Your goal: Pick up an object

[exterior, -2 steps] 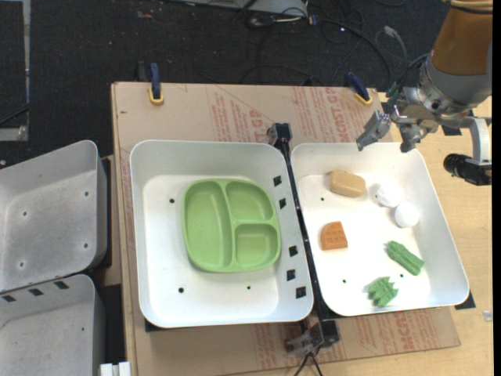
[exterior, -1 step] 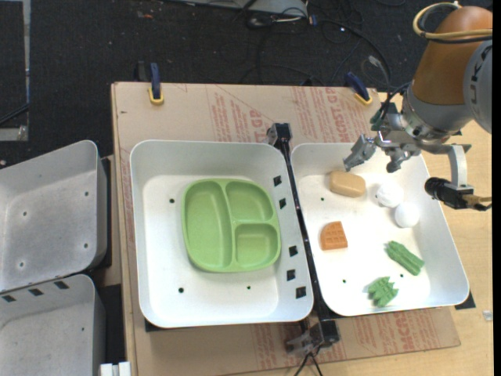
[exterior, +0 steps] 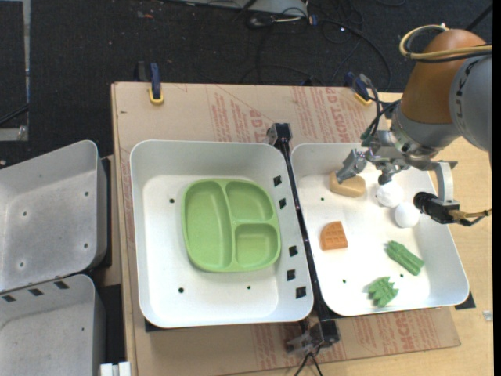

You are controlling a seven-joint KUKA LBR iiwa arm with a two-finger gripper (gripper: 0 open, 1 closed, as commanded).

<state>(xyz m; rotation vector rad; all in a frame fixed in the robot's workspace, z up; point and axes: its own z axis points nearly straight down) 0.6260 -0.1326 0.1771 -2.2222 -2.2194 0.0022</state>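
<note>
My gripper (exterior: 369,169) hangs over the back of the right bin (exterior: 446,284), its fingers spread open with nothing between them. One fingertip sits just above a tan bread-shaped piece (exterior: 347,186); the other is near a white lump (exterior: 387,195). A second white ball (exterior: 406,215) lies a little further right. An orange waffle-like square (exterior: 334,236) rests mid-bin. Toward the front lie a green pod-like piece (exterior: 404,257) and a smaller green leafy piece (exterior: 382,290).
The left bin (exterior: 149,288) holds a green divided plate (exterior: 232,224). A black divider (exterior: 296,225) runs between the bins. The arm's orange band (exterior: 442,61) rises at the upper right. White lids (exterior: 47,210) lie left of the bench.
</note>
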